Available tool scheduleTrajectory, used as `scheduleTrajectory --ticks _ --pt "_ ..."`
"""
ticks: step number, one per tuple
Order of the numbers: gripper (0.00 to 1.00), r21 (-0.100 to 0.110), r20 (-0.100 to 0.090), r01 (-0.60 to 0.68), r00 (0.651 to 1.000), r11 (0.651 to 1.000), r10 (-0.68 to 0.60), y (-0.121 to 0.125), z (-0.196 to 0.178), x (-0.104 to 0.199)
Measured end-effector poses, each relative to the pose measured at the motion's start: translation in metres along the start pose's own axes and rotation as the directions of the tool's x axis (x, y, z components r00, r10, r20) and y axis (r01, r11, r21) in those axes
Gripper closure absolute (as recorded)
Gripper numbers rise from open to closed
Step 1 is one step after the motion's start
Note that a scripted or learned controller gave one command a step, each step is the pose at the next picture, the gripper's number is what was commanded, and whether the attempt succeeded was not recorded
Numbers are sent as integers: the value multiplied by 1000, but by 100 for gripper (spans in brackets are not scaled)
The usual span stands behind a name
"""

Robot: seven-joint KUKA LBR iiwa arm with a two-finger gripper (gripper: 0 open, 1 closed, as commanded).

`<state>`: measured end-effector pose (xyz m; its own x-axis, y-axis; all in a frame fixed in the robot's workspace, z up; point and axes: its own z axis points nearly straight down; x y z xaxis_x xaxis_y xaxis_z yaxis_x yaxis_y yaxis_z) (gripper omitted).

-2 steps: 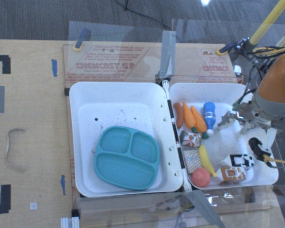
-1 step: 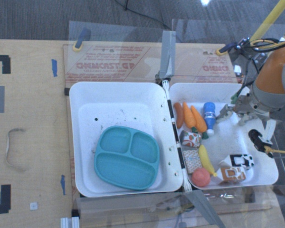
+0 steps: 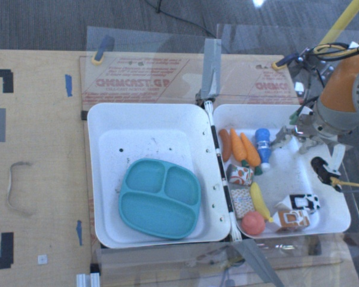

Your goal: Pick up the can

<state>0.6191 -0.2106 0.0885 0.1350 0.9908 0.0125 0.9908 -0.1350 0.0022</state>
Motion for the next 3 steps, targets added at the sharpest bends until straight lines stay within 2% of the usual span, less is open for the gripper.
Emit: scheduleTrajectory --ticks 1,2,3 --pt "0 -1 5 14 1000 1000 -14 -100 -1 -12" --pt "0 -4 6 -258 966 966 258 -43 0 3" --pt "0 -7 11 -311 950 950 311 -78 0 6"
